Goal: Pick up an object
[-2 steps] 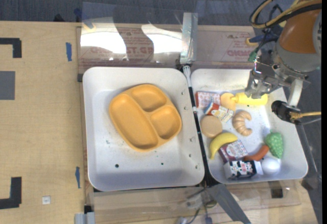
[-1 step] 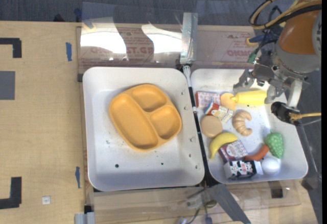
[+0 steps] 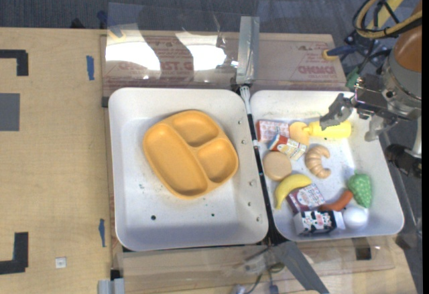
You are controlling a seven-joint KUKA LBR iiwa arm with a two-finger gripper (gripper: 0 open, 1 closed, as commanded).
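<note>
The gripper (image 3: 337, 110) hovered over the far side of the right bin (image 3: 392, 209), fingers apart and empty, above a yellow toy (image 3: 328, 130) among crowded play food, seemingly approaching; next it would need to descend and close on one item.

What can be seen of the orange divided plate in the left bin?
The orange divided plate is a rounded-square tray of matte plastic with three compartments: one long one along its left side and two smaller ones on the right. It lies flat and upright, turned slightly askew, near the middle of the left bin. All three compartments look bare. It rests on the bin floor alone, apart from the walls, with small dark specks scattered around it.
</note>
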